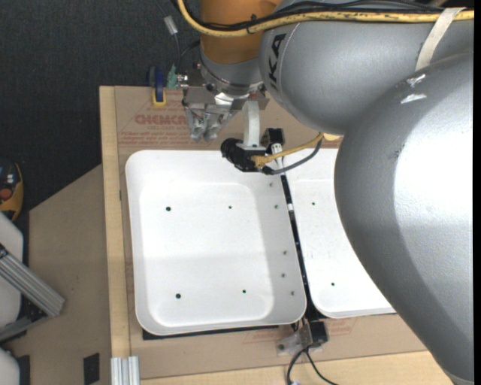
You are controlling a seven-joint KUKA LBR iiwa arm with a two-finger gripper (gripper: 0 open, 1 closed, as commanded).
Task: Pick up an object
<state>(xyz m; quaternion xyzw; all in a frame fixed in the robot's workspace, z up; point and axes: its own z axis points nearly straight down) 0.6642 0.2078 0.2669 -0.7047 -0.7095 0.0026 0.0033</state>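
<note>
My pincer [203, 129] hangs just past the far rim of the left bin [132, 225], over the brown top of the table [113, 248], where some red print [159, 119] runs along the far side. From this slant I cannot tell whether it is released or clenched. I see nothing gripped in it, and I cannot tell whether it touches the table or sits a little above it. My grey arm [391, 150] comes in from the right, with the orange band [229, 22] directly above the wrist. The arm's bulk covers most of the right bin [325, 248], leaving a strip of its white floor in sight. The two bins lie side by side, meeting along a dark seam [294, 233]. The left bin's floor is open to view, white and smooth, with four small dark dots [168, 209] set roughly in a square and a few more along its right wall. Towards me and to the left the room above that bin is free. Beyond the pincer, at the table's far edge, stands a small blue and yellow clamp-like piece [158, 86], just beside my wrist. At the near edge a black plug with a cable [313, 334] sits below the seam. I cannot make out where the object to pick up lies.
</note>
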